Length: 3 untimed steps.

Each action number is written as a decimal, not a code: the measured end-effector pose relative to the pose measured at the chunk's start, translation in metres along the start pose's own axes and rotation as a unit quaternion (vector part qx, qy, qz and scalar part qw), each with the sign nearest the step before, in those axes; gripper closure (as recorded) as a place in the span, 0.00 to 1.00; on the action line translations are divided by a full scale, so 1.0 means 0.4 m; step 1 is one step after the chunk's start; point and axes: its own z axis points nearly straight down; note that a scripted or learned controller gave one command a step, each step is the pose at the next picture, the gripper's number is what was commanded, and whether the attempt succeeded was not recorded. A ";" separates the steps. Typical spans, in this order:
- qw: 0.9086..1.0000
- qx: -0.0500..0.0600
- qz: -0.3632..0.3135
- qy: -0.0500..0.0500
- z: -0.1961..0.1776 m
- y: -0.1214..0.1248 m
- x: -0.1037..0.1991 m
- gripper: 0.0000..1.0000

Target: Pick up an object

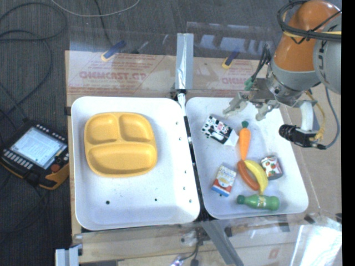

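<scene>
**Gripper open above the right bin, nothing held**

The carrot (pixel 244 139) lies in the right bin (pixel 288 201), near its middle, pointing roughly along the bin's length with its green top toward the far edge. It is the item nearest the gripper (pixel 248 106), which hangs just beyond the carrot's top end, over the far part of the same bin. The two fingers are spread apart, one (pixel 233 107) angled toward the left of the view and the other (pixel 263 110) toward the right, with bare bin floor visible between them. Nothing sits between the fingers. Whether the tips touch the bin floor cannot be told.

Left of the carrot, touching or just beside it, is a small black-and-white carton (pixel 217 129) with a cow pattern. Below the carrot lie a banana (pixel 257 173) and a red-orange item under it, crossing each other. Just right of the banana is a small box (pixel 271 167) with a strawberry picture. Left of the banana is a yellow and blue carton (pixel 223 180). Nearest the front edge lies a green bottle (pixel 258 201) on its side.

The left bin (pixel 133 204) holds a yellow divided plate (pixel 120 143), set toward its far left. The arm (pixel 302 37), with its orange band, enters from the right. A handheld control pad (pixel 34 154) rests on the floor left of the bench.
</scene>
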 end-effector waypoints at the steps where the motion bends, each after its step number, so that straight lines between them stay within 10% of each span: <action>1: 0.999 0.001 0.044 0.000 0.304 -0.084 -0.122 0.00; 2: 1.000 -0.006 -0.009 -0.001 0.388 -0.073 -0.211 0.00; 3: 1.000 -0.007 -0.009 -0.001 0.369 -0.070 -0.210 1.00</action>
